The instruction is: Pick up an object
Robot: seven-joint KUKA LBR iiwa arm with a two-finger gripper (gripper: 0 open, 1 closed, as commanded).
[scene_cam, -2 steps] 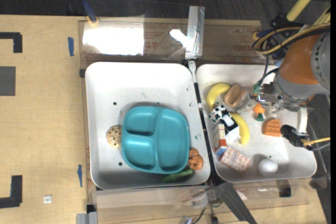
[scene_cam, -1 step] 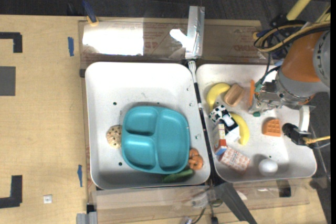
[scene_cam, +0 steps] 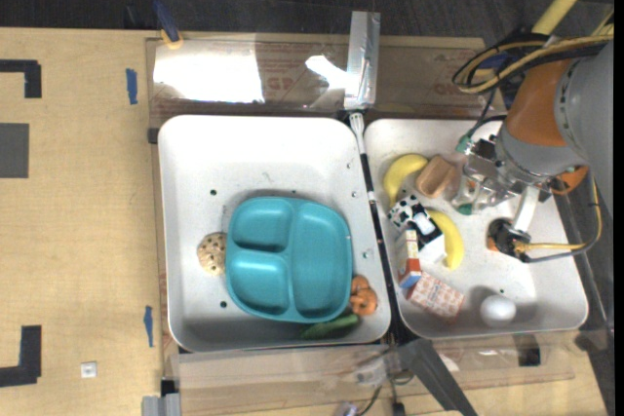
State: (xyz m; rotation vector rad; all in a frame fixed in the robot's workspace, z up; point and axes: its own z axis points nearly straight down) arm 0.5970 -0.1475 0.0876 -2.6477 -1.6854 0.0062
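Hovering low in the right bin (scene_cam: pixel 561 307), gripper (scene_cam: pixel 475 192) sits just right of the banana (scene_cam: pixel 409 172), beside a tan block (scene_cam: pixel 439 177); finger state unclear.

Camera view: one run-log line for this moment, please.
gripper: low in right bin | beside: tan block, banana | grasp: unconfirmed
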